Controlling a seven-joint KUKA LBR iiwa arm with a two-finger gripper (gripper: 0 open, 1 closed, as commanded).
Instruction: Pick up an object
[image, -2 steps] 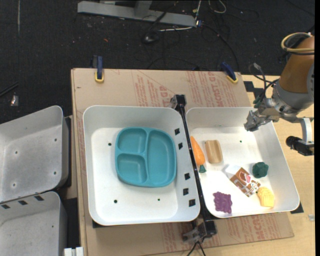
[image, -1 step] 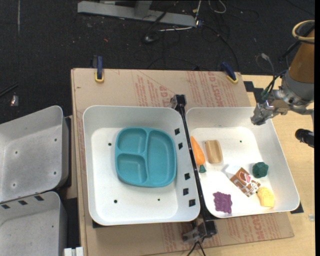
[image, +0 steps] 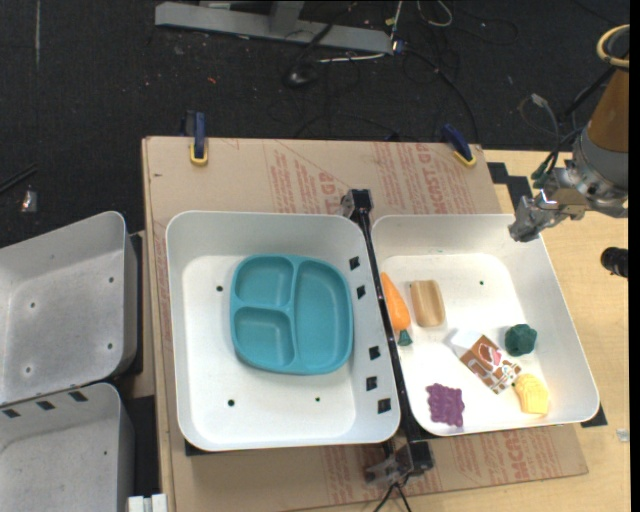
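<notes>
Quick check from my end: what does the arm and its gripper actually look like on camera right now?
The arm enters at the upper right: an orange-tan band above a grey wrist section. Below it sits a metallic grey gripper, blocky and compact, with darker fittings. A thin cable loops beside the wrist. The image is too blurred for any markings.

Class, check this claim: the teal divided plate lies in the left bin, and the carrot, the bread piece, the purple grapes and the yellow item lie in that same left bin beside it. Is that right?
Not quite. The teal divided plate does lie in the left bin, but the carrot, bread piece, purple grapes and yellow item lie in the right bin, as the camera view shows.
</notes>
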